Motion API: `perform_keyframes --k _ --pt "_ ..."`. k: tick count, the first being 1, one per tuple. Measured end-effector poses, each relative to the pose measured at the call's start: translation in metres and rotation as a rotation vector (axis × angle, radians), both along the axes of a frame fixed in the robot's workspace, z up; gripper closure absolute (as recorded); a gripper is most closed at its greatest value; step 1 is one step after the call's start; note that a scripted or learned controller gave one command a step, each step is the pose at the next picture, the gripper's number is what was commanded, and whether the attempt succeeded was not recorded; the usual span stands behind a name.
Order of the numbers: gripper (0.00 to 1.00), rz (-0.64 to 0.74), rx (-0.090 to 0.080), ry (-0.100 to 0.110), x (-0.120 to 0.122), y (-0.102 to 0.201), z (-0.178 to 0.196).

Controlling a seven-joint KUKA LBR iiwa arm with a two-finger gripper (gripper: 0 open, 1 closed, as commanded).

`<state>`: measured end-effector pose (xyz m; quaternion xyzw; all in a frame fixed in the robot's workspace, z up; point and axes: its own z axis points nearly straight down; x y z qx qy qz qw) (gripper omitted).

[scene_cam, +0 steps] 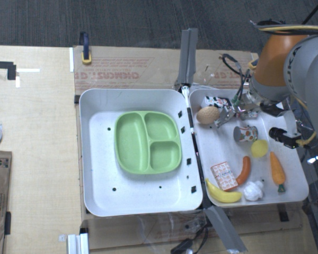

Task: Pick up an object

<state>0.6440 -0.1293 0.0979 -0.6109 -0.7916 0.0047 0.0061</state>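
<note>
The pincer sits low in the right bin, its grip unclear, with the tan egg-shaped object touching or just beside its left.

Glossy green plastic tray in matt white bin.

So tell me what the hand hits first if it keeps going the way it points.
The hand points toward the view's left, low in the right bin. The tan egg-shaped object lies right at its tip, so it would probably meet that first; depth is hard to judge from above.
</note>
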Motion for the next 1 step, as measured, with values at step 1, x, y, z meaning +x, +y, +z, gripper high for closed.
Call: perform_keyframes --k 1 --pt "0.00 -0.023 -0.002 -0.015 -0.0496 -0.0511 -0.0058"
